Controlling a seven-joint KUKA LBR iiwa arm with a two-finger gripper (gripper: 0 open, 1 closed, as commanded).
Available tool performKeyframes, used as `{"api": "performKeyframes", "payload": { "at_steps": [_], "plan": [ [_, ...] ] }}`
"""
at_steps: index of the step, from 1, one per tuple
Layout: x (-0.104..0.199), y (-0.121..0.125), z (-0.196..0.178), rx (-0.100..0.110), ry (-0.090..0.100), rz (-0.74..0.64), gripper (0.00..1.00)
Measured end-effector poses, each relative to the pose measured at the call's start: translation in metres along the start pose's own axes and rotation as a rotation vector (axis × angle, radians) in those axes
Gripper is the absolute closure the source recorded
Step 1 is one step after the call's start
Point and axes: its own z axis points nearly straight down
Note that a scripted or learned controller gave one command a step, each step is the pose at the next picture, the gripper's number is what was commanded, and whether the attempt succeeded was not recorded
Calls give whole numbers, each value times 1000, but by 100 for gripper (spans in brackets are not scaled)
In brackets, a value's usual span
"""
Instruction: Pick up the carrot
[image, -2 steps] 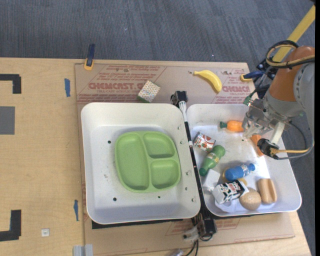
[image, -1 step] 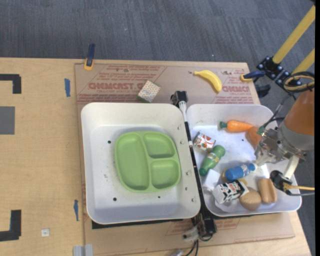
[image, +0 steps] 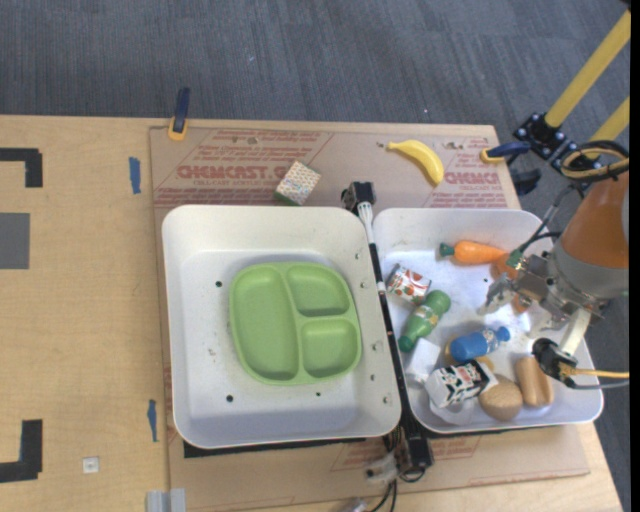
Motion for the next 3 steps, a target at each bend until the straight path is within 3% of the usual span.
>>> {"api": "performKeyframes", "payload": {
  "at_steps": [1,2,3],
  "plan": [
    [35,67,-25,1,-16,120,0],
    [58,36,-5,-12,-25,-2,0],
    [57,39,-18,-19,-29,-1,100]
  ]
}}
